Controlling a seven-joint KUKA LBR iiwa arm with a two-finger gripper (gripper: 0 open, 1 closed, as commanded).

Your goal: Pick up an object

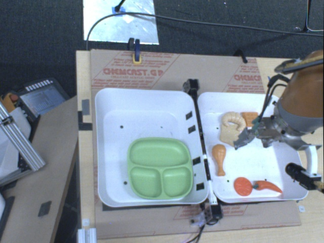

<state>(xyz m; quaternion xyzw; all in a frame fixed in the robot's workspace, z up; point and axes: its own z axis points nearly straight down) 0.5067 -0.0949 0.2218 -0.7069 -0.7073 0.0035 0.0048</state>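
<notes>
We take the black divider (pixel 198 135) between the two white bins as our landmark. To its left, in the left bin (pixel 109 110), lies a green plate (pixel 160 167) with three compartments, set toward the near side and close to the divider.

To the right of the divider, in the right bin (pixel 253 163), we see the loose things. Nearest the divider lies a tan chicken drumstick (pixel 219 158), its thick end toward the far side. Farther from the divider and toward the near rim sits a red tomato (pixel 243 186), and just beside it, on the side away from the divider, an orange carrot (pixel 267 187). Toward the far side of that bin we see a pale croissant (pixel 233 119) with an orange block (pixel 249 118) beside it, and a cream-coloured piece (pixel 228 134) just below the croissant.

The gripper (pixel 245 138) comes in from the right, well away from the divider, and hovers at the edge of the cream-coloured piece. We cannot tell how it is set, and we see nothing lifted in it.
</notes>
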